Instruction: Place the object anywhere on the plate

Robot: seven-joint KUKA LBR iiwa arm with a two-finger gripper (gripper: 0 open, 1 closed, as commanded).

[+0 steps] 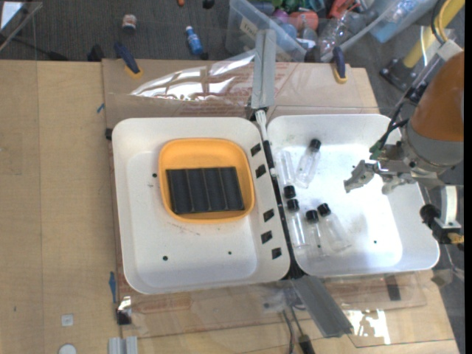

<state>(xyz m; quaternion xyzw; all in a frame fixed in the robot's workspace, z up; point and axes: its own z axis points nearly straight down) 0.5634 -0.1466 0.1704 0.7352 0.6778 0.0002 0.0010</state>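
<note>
Vials (317, 223), clear with black caps, lie scattered in the right bin (383, 127), left of centre. The gripper (363, 177) hovers right of them, fingers spread and empty, placed for a pick. The orange plate (171, 153) waits in the left bin (140, 264).

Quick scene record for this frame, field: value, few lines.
plate: orange, in left bin
on plate: black ribbed block
right bin: clear vials with black caps, one near top, others near the divider
gripper: over right bin, right of the vials, nothing seen between its fingers
task state: no vial on the plate yet
</note>
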